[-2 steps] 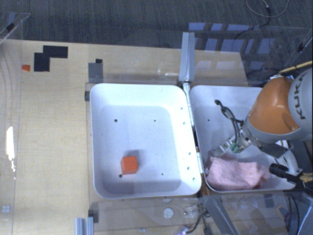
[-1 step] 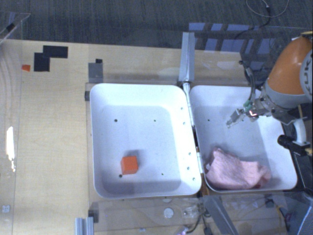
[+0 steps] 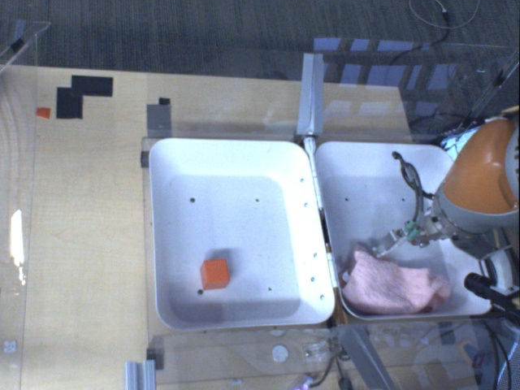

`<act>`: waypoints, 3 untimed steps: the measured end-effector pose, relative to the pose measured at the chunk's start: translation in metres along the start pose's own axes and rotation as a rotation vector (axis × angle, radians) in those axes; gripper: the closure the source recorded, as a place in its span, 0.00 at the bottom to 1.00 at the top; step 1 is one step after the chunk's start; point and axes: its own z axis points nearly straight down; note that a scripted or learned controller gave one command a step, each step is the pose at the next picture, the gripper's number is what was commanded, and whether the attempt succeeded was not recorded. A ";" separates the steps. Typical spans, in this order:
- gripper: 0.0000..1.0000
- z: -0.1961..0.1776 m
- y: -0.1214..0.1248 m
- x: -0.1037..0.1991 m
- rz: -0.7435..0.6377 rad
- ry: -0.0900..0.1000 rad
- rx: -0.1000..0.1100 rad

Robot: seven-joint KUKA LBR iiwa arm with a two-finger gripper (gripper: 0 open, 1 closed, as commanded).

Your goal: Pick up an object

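Camera view, fixed overhead at a slant. Tabletop (image 3: 89, 242): pale wood, carrying two shallow white bins set side by side. Left bin (image 3: 171, 177): one orange block (image 3: 215, 274) lying loose toward its near left, well apart from the arm. Right bin (image 3: 357, 173): one pink cloth (image 3: 394, 289) bunched along the near wall, the likelier target (being the nearer item). Arm (image 3: 483, 177): entered from the right, orange band above the wrist. Hand (image 3: 390, 243): seen low over the right bin, just above the cloth's upper left edge, presumably positioned for a descent; whether it is wide or narrow cannot be told, and nothing is seen held.
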 end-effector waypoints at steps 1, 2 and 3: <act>0.00 0.021 0.046 0.036 0.089 -0.002 -0.007; 0.00 0.020 -0.016 0.029 0.002 -0.007 -0.012; 0.00 -0.043 0.012 0.021 0.011 -0.001 -0.003</act>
